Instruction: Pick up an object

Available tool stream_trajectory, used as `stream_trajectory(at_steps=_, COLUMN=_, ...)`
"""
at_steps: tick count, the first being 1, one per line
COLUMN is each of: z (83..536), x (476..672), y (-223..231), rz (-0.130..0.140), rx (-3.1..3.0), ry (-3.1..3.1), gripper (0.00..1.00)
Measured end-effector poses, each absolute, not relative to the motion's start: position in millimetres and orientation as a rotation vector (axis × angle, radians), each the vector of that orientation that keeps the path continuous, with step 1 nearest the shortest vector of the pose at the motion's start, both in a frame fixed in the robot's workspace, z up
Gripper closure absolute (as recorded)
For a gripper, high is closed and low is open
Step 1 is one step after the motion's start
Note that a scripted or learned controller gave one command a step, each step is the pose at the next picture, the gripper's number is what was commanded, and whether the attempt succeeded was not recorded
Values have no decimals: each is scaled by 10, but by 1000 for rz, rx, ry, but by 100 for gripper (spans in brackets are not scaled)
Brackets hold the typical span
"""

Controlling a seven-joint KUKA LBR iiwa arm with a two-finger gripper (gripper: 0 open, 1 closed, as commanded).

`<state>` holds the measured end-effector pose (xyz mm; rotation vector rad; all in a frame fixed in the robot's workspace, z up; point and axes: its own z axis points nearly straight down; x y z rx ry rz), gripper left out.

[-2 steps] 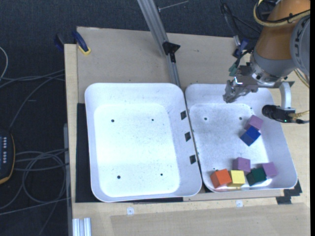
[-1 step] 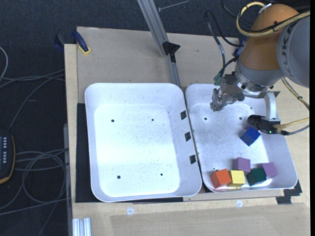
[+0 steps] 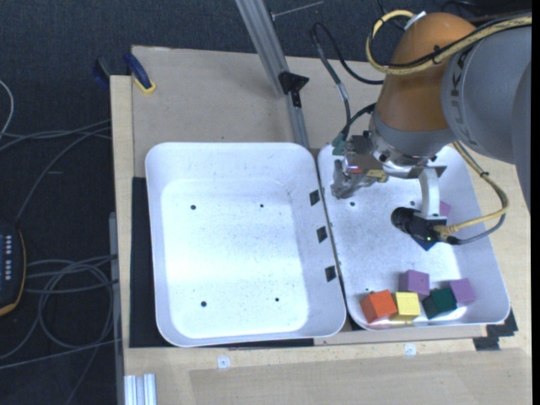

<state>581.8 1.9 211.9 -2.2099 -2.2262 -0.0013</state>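
Against the right bin's (image 3: 481, 226) near wall lie the blocks, orange block (image 3: 380, 304) nearest; my pincer (image 3: 345, 184) hangs farther up by the divider (fingers' state I cannot tell).

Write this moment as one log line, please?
gripper: above right bin, far-left part | blocks: clustered at near edge | left bin: beside
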Motion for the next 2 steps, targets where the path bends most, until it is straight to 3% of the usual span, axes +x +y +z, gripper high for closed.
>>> stream_trajectory(at_steps=2, z=2452, x=5255, y=949, rz=-2, rx=-2210, ry=-2226, gripper=100)
